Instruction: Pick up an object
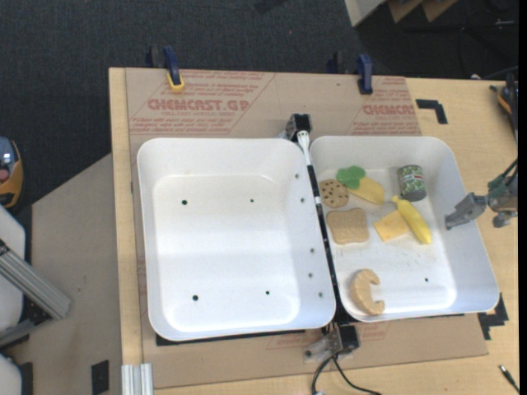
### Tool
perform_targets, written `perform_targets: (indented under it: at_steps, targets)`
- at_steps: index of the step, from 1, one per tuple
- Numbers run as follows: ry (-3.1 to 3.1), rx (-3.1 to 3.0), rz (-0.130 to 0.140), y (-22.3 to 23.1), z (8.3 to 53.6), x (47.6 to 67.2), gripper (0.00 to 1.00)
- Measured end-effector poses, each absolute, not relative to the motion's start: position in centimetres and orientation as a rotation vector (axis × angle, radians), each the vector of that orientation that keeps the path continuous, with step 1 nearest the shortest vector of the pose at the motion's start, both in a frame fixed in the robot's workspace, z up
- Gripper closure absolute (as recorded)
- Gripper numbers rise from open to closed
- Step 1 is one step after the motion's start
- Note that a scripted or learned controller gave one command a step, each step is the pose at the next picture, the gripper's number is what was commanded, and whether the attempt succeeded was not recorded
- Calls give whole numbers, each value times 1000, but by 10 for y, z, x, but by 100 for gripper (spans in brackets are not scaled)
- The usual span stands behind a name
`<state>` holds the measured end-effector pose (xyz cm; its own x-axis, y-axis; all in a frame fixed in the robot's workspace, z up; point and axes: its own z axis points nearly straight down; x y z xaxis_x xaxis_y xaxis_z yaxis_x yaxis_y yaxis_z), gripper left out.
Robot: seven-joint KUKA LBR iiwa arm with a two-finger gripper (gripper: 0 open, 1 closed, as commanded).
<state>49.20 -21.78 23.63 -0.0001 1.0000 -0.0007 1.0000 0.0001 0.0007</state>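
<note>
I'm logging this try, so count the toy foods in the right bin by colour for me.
Yellow: 3, a banana, a cheese wedge, a piece beside the green one
Tan or brown: 3, cookie, bread slice, croissant
Green: 2, leafy piece, can
Total: 8

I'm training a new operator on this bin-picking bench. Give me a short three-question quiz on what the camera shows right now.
1. True or false: the round brown cookie lies in the left white bin.
2. Which item lies nearest the camera-side rim of the right white bin?
A. the green-labelled can
B. the tan curved croissant-like piece
C. the yellow banana
3. Fill in: the grey end effector hovers at the right bin's ____ edge.

Key
1. False; it lies in the right bin, near the divider.
2. B.
3. Right, beside the banana; I cannot tell how its fingers stand.
</note>
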Motion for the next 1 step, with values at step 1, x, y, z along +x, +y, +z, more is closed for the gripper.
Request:
perform_targets:
  at_steps: [1]
  targets:
    - [2237,2230,-8,-164,96,475,0]
